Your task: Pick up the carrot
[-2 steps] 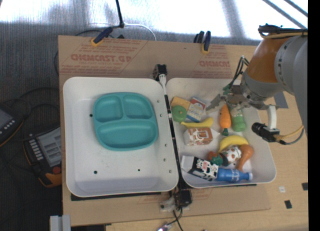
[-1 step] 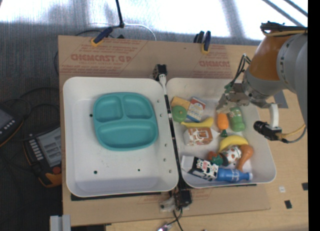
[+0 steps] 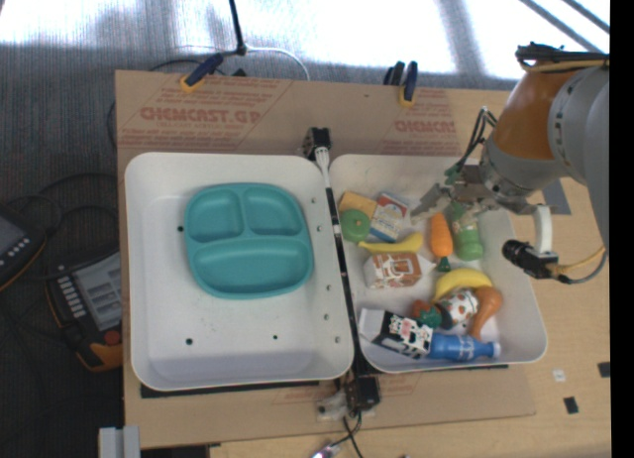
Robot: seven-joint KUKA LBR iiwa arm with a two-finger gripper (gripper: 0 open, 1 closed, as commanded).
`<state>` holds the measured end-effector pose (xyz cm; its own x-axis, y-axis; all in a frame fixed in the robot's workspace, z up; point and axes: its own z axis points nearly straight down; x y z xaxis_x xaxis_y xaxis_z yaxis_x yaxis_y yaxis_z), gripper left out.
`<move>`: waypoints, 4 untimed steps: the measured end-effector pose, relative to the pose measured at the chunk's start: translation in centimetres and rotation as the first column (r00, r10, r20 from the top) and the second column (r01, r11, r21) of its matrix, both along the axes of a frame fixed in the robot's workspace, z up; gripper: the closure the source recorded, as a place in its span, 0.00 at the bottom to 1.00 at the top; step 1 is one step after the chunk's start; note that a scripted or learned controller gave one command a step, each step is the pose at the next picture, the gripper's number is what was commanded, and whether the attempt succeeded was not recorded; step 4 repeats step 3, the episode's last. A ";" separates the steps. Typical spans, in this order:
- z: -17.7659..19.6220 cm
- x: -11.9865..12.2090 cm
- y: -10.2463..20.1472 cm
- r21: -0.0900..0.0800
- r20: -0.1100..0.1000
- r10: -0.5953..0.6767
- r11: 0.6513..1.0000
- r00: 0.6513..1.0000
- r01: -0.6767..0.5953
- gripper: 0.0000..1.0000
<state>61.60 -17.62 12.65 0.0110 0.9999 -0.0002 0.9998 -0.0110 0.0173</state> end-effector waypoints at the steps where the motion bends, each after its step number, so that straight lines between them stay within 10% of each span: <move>1: -3.7 -1.2 1.0 -0.005 -0.008 0.351 0.936 0.936 -0.351 0.00; 2: -2.6 -1.0 0.9 -0.006 -0.005 0.350 0.937 0.937 -0.350 1.00; 3: 13.5 0.0 6.2 -0.001 -0.015 0.182 0.983 0.983 -0.183 1.00; 4: 13.5 0.0 6.2 -0.001 -0.015 0.182 0.983 0.983 -0.183 1.00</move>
